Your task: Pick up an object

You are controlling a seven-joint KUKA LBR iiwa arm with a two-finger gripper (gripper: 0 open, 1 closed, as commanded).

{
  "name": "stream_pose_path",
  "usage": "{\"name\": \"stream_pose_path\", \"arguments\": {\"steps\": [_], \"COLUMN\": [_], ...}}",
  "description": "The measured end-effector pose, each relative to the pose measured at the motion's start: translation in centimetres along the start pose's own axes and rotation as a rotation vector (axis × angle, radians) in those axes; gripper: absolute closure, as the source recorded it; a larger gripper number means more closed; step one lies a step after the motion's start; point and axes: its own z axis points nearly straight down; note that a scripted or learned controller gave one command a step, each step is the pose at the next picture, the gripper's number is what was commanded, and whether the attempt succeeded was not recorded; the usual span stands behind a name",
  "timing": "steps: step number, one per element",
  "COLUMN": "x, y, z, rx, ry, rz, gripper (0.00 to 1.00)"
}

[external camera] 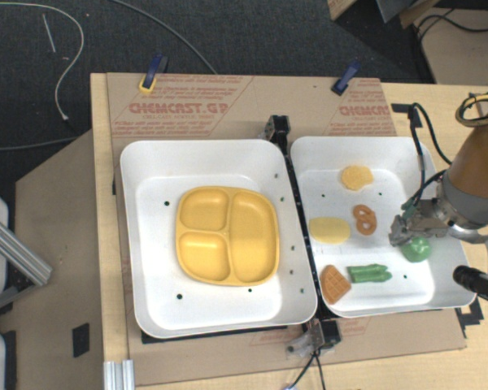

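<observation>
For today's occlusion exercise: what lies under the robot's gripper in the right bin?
A round green object lies under the gripper, at the right bin's right side. Its upper part is covered.

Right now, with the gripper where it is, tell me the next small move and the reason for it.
Probably lower straight down a little onto the green round object. The gripper sits at that object's upper left edge in the right bin, and nothing shows between its fingers; the pretzel lies apart to its left.
</observation>
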Motion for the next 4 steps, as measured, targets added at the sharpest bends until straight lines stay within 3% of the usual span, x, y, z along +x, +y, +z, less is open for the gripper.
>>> {"name": "stream_pose_path", "arguments": {"steps": [3,4], "x": [-0.2,4.3], "y": [-0.1,0.9], "z": [-15.8,-13.7], "rx": [-0.007,0.003], "ry": [-0.004,0.001], "rz": [-0.002,-0.005], "gripper": [1.00,1.00]}}
